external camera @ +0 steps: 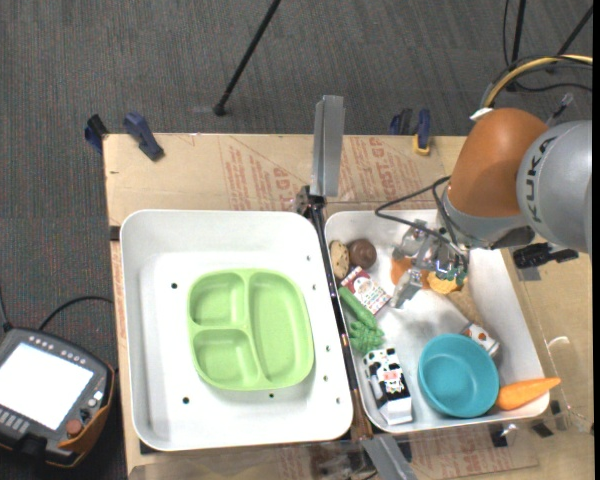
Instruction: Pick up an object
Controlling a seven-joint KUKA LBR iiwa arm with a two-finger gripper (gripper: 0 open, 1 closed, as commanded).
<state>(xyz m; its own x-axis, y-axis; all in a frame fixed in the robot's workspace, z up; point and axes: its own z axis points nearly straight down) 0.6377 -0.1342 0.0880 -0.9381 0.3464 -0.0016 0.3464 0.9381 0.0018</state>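
The arm reaches in from the right and its gripper (417, 268) hangs low over the back part of the right bin (515, 313), among an orange thing and other small items; I cannot tell if anything is btw its fingers or if they are apart. In this bin lie a brown ball (362, 253), a green toy (358, 318), a cow carton (387, 380), a blue bowl (459, 376) & a carrot (525, 392) just beside the bowl. The left bin (145, 308) holds a green tray (250, 330).
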